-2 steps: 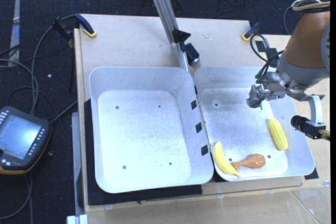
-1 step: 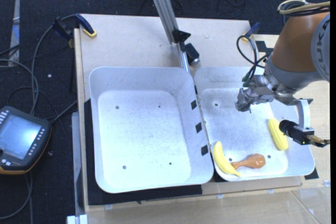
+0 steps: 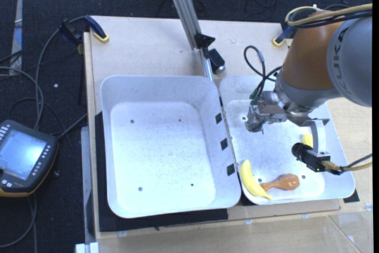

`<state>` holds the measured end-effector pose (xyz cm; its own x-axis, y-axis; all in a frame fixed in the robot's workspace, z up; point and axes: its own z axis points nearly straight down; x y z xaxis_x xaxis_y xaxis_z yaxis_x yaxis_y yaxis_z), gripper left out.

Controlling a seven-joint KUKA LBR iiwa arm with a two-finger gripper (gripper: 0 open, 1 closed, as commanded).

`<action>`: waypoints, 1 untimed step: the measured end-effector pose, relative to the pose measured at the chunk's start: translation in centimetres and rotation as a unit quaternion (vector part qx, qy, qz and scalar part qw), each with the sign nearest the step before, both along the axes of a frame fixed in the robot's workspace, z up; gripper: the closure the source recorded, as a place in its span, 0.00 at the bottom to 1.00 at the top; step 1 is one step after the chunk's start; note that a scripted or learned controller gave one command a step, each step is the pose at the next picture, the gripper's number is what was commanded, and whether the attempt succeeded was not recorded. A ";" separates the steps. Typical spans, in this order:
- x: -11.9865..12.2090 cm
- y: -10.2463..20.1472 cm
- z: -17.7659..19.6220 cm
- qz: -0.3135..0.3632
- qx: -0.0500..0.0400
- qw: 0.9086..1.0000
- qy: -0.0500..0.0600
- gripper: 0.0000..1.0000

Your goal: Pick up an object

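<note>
The arm [image 3: 323, 62] reaches in from the right, its orange band above the wrist, and ends over the right bin [image 3: 237, 95]. The end effector [image 3: 256, 121] hangs over the upper left part of that bin, near the wall it shares with the left bin [image 3: 118, 127]. Whether it is wide or narrow I cannot tell, as it is seen from above and blurred; nothing is visible in its grip.

A yellow banana [image 3: 251, 179] lies at the near left corner of the right bin, curved along the rim. Just beside it, to the right, lies a brown drumstick-shaped toy [image 3: 282, 183], its thin end touching or almost touching the banana. Both lie well apart from the end effector.

Both bins sit side by side on the wooden counter [image 3: 148, 47]. A handheld control pad [image 3: 22, 157] lies on the dark floor at the left.
</note>
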<state>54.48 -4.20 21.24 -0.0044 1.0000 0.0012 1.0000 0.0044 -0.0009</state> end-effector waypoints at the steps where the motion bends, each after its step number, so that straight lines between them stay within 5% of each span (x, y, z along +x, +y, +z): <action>1: -0.9 4.4 1.5 0.000 0.000 1.000 -0.001 1.00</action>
